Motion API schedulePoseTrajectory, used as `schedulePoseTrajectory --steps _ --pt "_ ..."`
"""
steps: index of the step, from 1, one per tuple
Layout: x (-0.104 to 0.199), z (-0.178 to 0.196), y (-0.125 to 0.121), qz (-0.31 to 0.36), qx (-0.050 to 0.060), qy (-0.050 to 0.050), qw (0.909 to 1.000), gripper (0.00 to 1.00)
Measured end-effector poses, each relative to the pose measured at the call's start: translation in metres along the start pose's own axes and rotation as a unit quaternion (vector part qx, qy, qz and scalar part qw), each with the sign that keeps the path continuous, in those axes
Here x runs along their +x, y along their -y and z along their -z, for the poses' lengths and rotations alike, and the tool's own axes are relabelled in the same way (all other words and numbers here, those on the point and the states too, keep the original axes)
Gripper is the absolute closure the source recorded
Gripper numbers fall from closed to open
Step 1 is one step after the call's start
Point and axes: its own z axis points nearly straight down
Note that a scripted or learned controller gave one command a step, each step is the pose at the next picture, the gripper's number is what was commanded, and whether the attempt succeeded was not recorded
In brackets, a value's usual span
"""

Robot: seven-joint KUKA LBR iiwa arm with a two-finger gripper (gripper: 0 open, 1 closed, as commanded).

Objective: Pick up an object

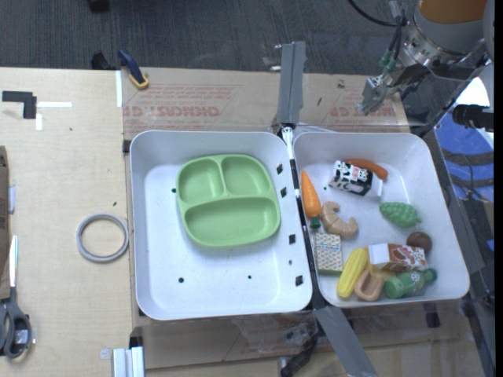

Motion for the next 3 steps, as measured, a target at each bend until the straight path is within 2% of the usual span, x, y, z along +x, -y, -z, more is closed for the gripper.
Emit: schedulePoseTrajectory --steps 1,2,3 --pt "0.000 0.000 0.000 0.000 0.000 0.000 1.0000 0.00" --pt "-0.102 -0.134 0.042 -0.199 0.001 -0.001 0.9799 0.00" --pt "-0.044 -0.206 0.019 -0.205 0.001 -0.001 0.9788 0.00"
